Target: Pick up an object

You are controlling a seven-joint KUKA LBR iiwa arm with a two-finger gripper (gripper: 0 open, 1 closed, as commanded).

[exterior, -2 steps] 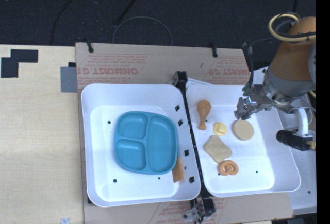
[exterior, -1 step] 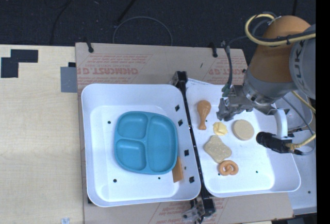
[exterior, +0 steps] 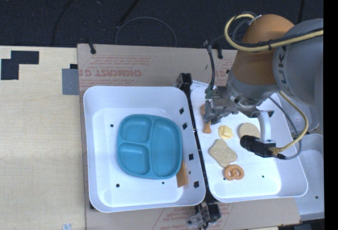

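Observation:
My gripper (exterior: 212,113) is low in the right bin (exterior: 285,184), at its back left. It hangs right over an orange carrot-like piece (exterior: 206,128) that lies by the bin's left wall. Just right of it sit a small yellow piece (exterior: 225,131) and a round cream bun (exterior: 248,130). A slice of toast (exterior: 222,152) and a brown pretzel (exterior: 233,172) lie nearer the front. The wrist hides what is between the fingers.
The left bin (exterior: 100,112) holds a blue divided plate (exterior: 149,146) and a thin brown stick (exterior: 181,175) at its right wall. A black divider (exterior: 194,144) separates the bins. A black cable connector (exterior: 257,146) hangs over the right bin's middle.

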